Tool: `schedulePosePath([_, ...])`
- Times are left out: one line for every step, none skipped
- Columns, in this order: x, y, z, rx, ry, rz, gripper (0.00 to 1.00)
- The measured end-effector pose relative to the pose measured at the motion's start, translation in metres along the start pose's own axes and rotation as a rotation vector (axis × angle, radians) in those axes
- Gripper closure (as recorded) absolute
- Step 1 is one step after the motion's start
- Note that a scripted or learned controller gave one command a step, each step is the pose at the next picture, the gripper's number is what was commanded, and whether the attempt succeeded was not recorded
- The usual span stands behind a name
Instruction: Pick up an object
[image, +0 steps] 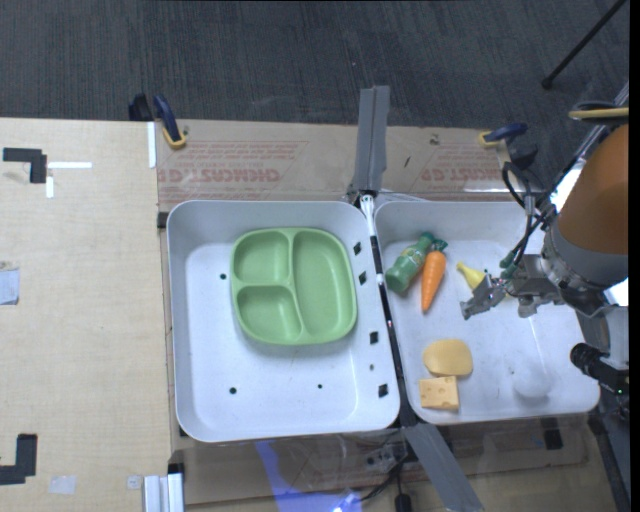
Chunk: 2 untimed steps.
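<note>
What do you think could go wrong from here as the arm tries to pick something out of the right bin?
The claw hangs beside the small yellow piece, which lies close to the carrot; a descent could nudge either away instead of gripping. The carrot rests against the green bottle, so both might shift together.

Bins (190, 400) were white. Divided plate (294, 287) pale green. Bottle (408, 266) green, carrot (432, 280) orange with green top, small yellow piece (470, 273), yellow round (447, 357), orange-yellow cheese block (439, 393). Bench (80, 330) light tan.
</note>
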<state>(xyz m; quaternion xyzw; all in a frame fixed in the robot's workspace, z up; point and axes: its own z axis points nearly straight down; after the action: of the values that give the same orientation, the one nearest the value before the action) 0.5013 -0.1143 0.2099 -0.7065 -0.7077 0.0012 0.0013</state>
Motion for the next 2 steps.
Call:
schedulePosePath([0.009,0.053,0.118,-0.002,0.0,0.062,0.0])
schedulePosePath([0.002,0.134,0.118,-0.001,-0.002,0.106,0.0])
